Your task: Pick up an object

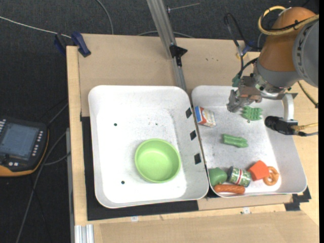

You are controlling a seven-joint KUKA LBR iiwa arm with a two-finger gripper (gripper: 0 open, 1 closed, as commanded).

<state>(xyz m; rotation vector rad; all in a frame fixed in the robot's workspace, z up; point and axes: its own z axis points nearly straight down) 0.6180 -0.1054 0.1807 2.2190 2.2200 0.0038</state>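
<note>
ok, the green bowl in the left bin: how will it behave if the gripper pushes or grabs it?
The green bowl looks like thin plastic, so probably light and apt to slide on the smooth white bin. It sits upright and wide, so tipping seems unlikely. Its rim likely offers the only pinch point.

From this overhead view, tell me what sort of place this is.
Probably a robot lab grasping bench: an arm over two bins of toys, a teach pendant on the floor, loose cables.

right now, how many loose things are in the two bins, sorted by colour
Green: 4 - bowl, toy under the end effector, block, piece
Red or orange: 3 - sausage, orange block, pretzel
Mixed colours: 2 - carton, can
Total: 9
</note>
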